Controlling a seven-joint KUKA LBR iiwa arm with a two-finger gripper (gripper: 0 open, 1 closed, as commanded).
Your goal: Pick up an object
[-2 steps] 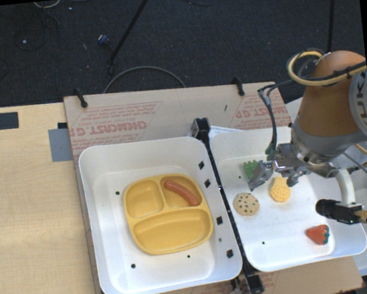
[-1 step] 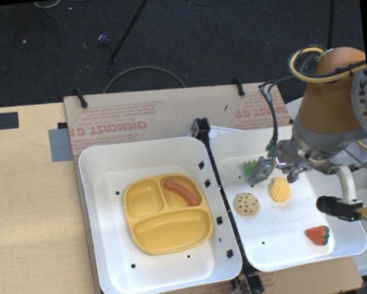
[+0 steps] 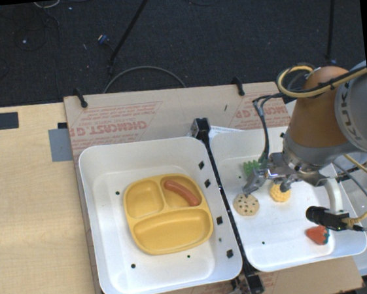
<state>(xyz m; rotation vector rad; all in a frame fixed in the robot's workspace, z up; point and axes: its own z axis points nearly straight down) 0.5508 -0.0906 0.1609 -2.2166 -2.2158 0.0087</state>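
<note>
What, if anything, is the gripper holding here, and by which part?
It cannot be told. The gripper hangs low over the right bin, between the cookie and the yellow piece, with nothing visibly held.

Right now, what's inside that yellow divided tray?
A sausage lies in the upper right compartment of the yellow tray. The other two compartments look bare. Nothing covers the tray.

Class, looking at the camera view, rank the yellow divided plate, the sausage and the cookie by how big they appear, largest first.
1. Yellow divided plate
2. Sausage
3. Cookie
</note>
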